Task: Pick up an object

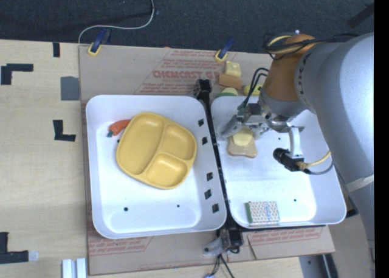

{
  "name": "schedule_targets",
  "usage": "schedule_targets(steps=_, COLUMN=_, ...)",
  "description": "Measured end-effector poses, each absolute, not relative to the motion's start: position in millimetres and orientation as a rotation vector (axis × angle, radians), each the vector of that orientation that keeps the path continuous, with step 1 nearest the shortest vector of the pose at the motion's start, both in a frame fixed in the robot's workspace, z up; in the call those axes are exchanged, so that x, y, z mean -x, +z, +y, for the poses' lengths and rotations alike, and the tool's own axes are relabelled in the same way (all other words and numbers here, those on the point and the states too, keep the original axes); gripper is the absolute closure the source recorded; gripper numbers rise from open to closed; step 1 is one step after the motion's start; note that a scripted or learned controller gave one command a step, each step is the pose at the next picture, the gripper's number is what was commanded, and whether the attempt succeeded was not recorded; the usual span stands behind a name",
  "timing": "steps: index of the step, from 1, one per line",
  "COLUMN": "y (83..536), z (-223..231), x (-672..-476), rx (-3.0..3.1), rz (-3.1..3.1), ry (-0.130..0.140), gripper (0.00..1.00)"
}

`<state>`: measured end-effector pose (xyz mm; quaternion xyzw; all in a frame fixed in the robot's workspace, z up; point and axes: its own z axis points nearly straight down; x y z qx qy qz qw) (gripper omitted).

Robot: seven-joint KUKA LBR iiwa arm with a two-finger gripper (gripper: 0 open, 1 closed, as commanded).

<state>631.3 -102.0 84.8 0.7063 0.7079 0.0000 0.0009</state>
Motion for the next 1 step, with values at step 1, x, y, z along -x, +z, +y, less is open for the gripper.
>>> schedule_targets(steps=1, y=94.5, z=-101.9, x=-630.9, rx=-2.218, rz=2.223, ry=0.0, gripper=1.0)
